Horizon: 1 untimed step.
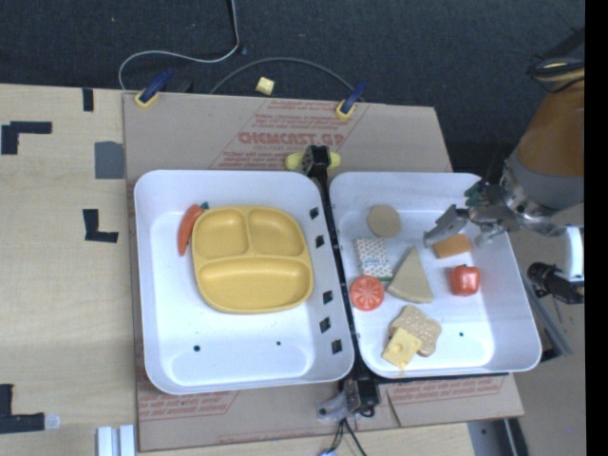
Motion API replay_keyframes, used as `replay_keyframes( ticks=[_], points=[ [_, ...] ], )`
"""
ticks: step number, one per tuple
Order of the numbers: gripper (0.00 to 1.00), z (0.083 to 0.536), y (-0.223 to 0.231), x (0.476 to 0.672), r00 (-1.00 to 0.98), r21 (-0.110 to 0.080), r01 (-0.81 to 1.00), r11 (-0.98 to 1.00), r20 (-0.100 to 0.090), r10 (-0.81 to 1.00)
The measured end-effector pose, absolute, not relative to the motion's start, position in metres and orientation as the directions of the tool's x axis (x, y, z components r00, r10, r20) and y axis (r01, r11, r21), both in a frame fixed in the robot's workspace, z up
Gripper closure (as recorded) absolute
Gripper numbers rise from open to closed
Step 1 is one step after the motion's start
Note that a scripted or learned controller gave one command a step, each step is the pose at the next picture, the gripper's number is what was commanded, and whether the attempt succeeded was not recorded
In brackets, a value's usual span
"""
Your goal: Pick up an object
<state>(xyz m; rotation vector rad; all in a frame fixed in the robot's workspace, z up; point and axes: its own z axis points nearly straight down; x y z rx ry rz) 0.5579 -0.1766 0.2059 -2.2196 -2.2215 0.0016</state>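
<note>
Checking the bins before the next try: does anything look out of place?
One thing: the carrot lies in the left bin wedged beside the yellow tray, apart from the other food, which is all in the right bin.

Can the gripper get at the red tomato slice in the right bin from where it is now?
Probably yes: the tomato slice lies flat and uncovered, though the tan wedge sits close beside it. The gripper hovers over the same bin.

floor: dark carpet | bench: light wood | cardboard sheet on bench
</note>
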Motion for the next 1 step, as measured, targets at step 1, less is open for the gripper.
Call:
replay_keyframes(
  ticks=[1],
  points=[
    [0.0,0.0864,-0.1166,0.6048,-0.006,0.006,1.0,0.006,-0.001,1.0]
  ],
)
